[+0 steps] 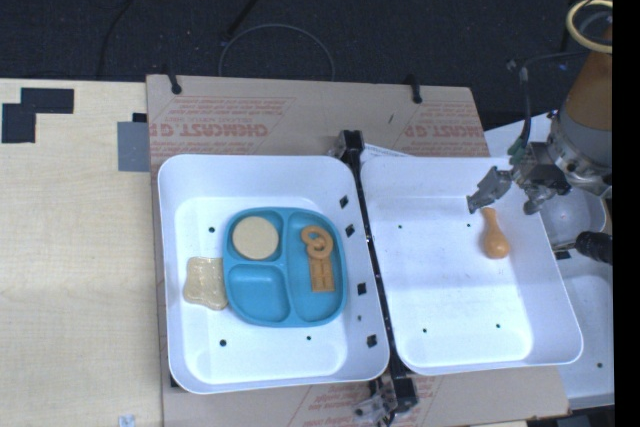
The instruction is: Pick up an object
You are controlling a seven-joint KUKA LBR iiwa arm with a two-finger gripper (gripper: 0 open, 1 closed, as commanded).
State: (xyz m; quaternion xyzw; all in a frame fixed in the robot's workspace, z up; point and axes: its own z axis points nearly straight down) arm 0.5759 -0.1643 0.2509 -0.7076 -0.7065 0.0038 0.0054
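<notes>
A grey arm with an orange band reaches in from the right, over the right-hand one of 2 shallow white bins. Its gripper (512,188) hangs above that bin's far right corner, with its 2 dark fingers (487,188) spread wide and nothing between them.

Just below the gripper, a small orange peg (493,237) lies on the floor of the right bin (440,335). The peg has a narrow top and a rounder base, and its narrow end points up toward the left finger. From this slanted view it is not possible to tell whether the finger touches it. The peg is the 1 loose object in this bin.

Well to the gripper's left, past the dark divider where the 2 bins meet, the left bin (190,355) holds a blue tray (270,300) with 3 compartments. A round tan disc (254,237) sits in the tray's far left compartment. A slim tan piece with a ring at its top (319,257) lies in the right compartment, the one nearest the gripper. The tray's near left compartment shows bare blue. A pale yellow sponge-like block (205,282) rests on the bin floor, touching the tray's left edge, farthest from the gripper.

Both bins sit on a brown cardboard sheet (300,120) on the bench.
</notes>
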